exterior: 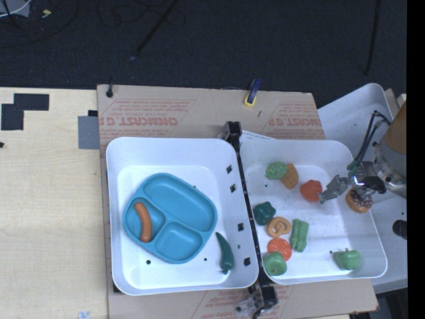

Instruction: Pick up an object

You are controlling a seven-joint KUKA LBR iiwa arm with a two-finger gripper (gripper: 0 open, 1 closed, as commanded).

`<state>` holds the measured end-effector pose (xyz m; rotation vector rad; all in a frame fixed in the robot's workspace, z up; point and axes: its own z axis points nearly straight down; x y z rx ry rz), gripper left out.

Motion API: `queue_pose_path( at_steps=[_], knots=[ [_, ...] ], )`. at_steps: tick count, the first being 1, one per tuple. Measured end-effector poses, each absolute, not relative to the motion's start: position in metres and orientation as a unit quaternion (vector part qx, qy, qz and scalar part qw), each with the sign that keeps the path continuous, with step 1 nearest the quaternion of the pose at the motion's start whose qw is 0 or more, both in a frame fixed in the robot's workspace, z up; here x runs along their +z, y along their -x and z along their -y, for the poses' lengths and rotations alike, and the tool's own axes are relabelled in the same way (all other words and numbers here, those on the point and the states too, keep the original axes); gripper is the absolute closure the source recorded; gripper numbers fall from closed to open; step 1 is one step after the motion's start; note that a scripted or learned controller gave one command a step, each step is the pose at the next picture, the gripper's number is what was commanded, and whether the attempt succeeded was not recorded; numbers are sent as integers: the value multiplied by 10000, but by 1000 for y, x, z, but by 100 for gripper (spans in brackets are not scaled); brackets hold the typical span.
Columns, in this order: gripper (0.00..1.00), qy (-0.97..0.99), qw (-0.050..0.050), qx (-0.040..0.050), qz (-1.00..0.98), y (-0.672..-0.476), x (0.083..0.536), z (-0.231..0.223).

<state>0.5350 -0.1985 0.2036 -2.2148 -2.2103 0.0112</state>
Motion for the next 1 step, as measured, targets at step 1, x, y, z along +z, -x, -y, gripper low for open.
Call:
queue_pose_path(
  at_steps=[1],
  knots=[
    [0, 7072, 14, 4, 7071, -538, 210, 199]
  ],
)
